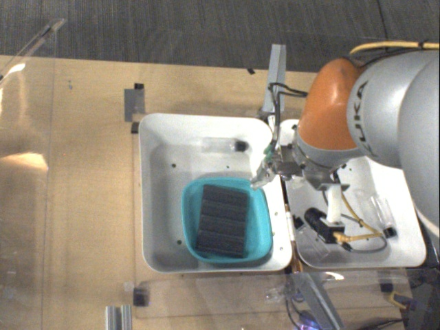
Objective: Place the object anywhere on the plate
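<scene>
One dark ribbed rectangular block (223, 220) already lay flat on the teal square plastic plate (260, 225) in the left white bin (158, 184), placement seemingly done, while the gripper (267, 172) hovered beside the plate's far corner.

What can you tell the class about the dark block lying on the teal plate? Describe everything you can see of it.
The dark block is a charcoal-grey rectangular slab with about four crosswise ridges, so its top looks ribbed; the material seems matte, perhaps foam or rubber. It lies flat on the teal plate, its long side running up and down the picture with a slight tilt. It covers most of the plate's middle and stays inside the rim. The plate sits in the left white bin. The hand is above the plate's upper right corner, apart from the block.
</scene>
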